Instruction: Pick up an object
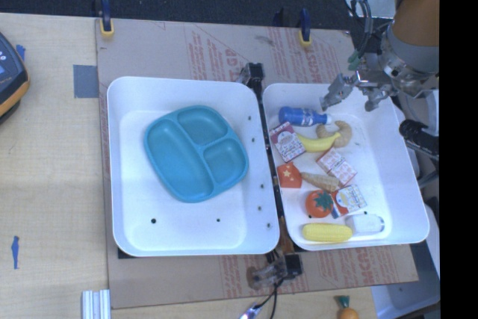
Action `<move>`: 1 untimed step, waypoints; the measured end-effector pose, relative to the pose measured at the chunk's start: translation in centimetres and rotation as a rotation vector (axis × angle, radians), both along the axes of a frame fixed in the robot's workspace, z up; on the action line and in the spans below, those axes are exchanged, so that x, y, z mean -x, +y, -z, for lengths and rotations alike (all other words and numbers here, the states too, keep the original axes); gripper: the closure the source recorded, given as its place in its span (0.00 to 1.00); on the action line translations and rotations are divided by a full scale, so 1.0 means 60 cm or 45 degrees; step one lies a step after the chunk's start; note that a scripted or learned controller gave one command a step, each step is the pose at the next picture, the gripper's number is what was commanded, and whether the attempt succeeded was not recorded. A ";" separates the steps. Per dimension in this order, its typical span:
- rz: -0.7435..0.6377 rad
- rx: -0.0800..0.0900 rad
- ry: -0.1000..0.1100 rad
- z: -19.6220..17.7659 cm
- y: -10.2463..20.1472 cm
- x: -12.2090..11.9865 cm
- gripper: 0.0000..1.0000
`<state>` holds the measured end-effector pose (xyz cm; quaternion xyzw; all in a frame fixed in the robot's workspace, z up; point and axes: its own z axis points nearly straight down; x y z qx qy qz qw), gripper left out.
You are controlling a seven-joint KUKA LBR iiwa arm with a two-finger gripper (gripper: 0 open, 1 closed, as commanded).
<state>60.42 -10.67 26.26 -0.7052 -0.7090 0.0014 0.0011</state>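
The right bin [403, 160] holds several small items. A blue bottle [302, 116] lies at its far side, with a banana [317, 143] and a tan curved piece [341, 132] just in front. Nearer are a red-and-white carton [286, 142], an orange block [289, 175], a tomato [320, 203] and a yellow piece [326, 233]. My gripper [352, 98] hangs above the bin's far edge, just right of the bottle. It is open, and nothing shows between its fingers [334, 93].
The left bin [127, 160] holds a blue divided plate [196, 152]. Clamps [255, 74] join the bins at the far end and the near end [272, 270]. A dark device [9, 75] lies at the bench's left edge. Cardboard lies under both bins.
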 end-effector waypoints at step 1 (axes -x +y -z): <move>0.001 0.002 -0.001 0.241 -0.006 0.061 0.00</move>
